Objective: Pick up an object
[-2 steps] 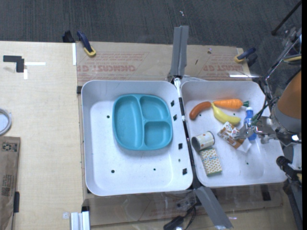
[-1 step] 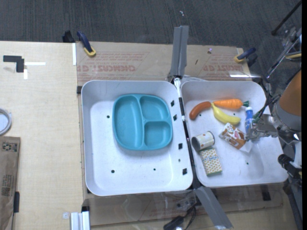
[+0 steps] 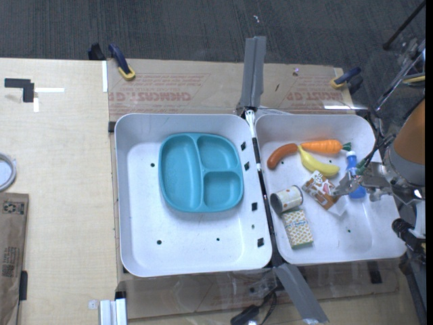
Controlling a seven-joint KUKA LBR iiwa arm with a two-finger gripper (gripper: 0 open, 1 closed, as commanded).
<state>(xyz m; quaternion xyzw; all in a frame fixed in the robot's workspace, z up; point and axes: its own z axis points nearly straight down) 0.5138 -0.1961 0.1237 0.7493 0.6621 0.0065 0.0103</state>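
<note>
The right bin (image 3: 342,239) holds several small objects. At its back lie an orange carrot (image 3: 321,145), a yellow banana (image 3: 316,162) and a red-brown sausage (image 3: 281,154). A small tin can (image 3: 287,198) lies on its side near the left wall, with a speckled flat packet (image 3: 298,227) just in front of it. A brown and white snack wrapper (image 3: 321,189) sits mid-bin. My gripper (image 3: 353,183) is low at the bin's right side, right beside the wrapper and against a blue and white bottle (image 3: 351,161). Nothing is visibly lifted.
The left bin (image 3: 183,246) carries a teal divided plate (image 3: 201,172). A grey divider bar (image 3: 254,80) runs up between the bins. Clamps (image 3: 122,63) hold brown cardboard behind them. A tape roll (image 3: 3,173) lies on the bench at far left.
</note>
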